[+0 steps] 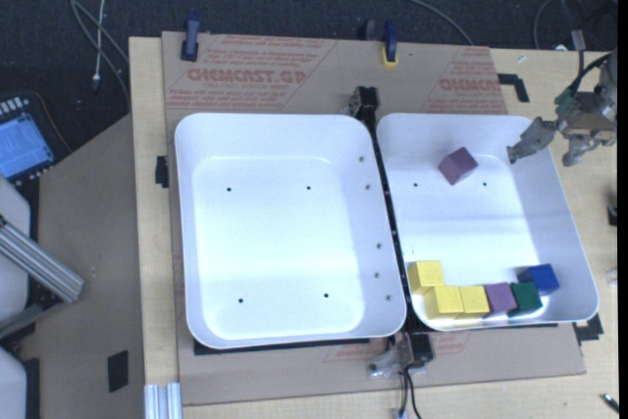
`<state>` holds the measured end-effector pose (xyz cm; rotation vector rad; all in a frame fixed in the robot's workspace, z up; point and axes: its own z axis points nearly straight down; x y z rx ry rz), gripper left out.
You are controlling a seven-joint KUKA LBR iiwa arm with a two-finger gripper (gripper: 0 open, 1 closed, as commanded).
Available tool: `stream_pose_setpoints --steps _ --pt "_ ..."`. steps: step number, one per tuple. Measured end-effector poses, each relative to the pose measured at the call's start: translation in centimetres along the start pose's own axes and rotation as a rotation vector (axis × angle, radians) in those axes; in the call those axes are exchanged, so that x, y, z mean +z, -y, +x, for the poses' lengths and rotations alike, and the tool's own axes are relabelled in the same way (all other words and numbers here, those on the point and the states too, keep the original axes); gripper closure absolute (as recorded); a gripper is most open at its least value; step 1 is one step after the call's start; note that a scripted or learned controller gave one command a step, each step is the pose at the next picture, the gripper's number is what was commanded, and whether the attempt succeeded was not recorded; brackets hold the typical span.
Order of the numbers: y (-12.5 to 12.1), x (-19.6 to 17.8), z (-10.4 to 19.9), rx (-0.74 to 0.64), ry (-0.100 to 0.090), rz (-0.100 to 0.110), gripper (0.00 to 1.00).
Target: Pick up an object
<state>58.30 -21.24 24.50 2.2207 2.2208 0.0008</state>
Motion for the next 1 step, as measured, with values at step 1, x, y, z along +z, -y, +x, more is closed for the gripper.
stream_pose_setpoints --steps 1 --pt "-4.32 13.77 -0.43 0.0 -0.002 0.009 0.0"
